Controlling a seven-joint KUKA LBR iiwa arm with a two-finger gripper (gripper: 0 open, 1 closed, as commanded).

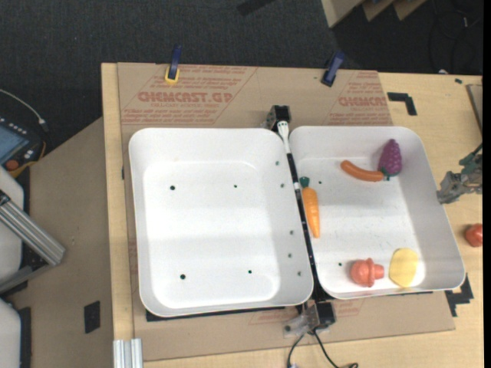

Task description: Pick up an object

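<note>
At the right edge of the frame, the end effector [459, 182] hovers beside the right bin [430, 228]; its opening is unclear. Carrot [311, 211] lies along that bin's left wall.

Two bins side by side on bench [230, 90], inner rims touching. R bin [430, 228]: carrot [310, 211] along left wall, approx. mid-length; chili [362, 172] toward far edge, grape bunch [390, 157] just right of it, touching, nr far-right corner; tomato-like piece [366, 271] and lemon [404, 267] adjacent at near edge, lemon nearer right corner. L bin [153, 228] left of these.
</note>
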